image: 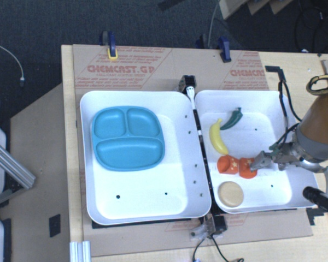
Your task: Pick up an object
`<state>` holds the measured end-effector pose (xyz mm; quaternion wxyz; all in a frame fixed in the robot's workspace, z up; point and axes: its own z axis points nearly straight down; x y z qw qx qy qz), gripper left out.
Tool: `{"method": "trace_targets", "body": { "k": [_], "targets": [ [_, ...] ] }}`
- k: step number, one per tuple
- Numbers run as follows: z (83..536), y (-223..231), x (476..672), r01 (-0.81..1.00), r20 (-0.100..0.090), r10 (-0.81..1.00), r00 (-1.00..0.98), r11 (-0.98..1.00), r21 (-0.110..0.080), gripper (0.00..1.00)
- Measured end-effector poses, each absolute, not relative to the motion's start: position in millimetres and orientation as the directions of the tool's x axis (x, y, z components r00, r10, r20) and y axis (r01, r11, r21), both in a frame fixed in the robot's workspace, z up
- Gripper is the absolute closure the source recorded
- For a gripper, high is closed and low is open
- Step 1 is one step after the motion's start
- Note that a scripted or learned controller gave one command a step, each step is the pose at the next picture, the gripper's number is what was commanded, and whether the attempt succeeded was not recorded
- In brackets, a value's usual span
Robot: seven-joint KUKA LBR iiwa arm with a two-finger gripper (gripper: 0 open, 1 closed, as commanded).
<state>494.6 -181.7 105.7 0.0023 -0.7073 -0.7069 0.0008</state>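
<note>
Red lettering reading "CHEMCAST GP" runs across the brown board (153,64) behind two white bins. In the right bin (273,198), the arm's gripper (255,164) reaches in low, its tip touching a red-orange toy (247,168) beside a red tomato-like piece (226,164); whether it grasps the toy cannot be told. A banana (217,137), green pepper (232,118) and tan disc (230,194) lie nearby. A blue divided plate (129,138) sits in the left bin (147,201).

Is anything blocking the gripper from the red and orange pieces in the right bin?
Nothing visible does. The gripper is already down at the orange piece, with the red piece just beyond it. The banana and the round tan object lie off to either side, apart from its path.
</note>
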Motion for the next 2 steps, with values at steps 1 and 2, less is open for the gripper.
{"method": "trace_targets", "body": {
  "k": [1,2],
  "targets": [
    [119,-182,495.3,1.000,-0.001,1.000,0.001,-0.001,0.001,1.00],
    [179,-182,505.0,1.000,-0.004,1.000,-0.002,0.002,0.008,1.00]
  ]
}}
